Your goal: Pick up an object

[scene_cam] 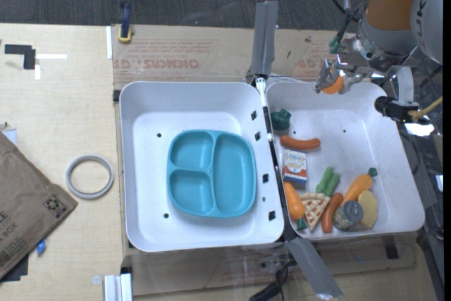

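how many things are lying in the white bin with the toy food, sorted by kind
orange toy carrots: 2
reddish toy sausages: 2
green toy vegetables: 2
small white carton: 1
toy pizza slice: 1
round tin can: 1
pale yellow round piece: 1
total: 10

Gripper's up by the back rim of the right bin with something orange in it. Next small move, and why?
Probably carry it left toward the teal divided plate in the left bin. The gripper sits raised over the right bin's back rim with a small orange object between its fingers, so the pick looks done.
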You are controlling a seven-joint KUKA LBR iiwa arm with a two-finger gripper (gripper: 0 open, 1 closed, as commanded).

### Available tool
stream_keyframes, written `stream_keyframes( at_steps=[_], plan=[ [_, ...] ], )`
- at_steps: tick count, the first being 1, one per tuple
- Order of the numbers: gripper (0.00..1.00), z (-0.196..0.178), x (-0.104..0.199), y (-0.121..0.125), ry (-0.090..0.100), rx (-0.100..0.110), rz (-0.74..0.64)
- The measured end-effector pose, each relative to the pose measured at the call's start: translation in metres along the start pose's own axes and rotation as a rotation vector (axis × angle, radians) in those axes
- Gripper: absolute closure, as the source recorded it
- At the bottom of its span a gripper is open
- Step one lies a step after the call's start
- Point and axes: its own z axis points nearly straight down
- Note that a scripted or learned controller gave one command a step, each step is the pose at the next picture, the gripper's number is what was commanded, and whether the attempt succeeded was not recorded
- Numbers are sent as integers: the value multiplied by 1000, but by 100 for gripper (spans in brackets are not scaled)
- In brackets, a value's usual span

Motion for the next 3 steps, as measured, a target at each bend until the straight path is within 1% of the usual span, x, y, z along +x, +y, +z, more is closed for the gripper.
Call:
stream_keyframes(
  at_steps=[1,2,3],
  plan=[
    [100,30,-40,-25,0,4,62],
    [100,49,-51,-57,1,4,174],
    [100,29,-48,-118,1,3,100]
  ],
)
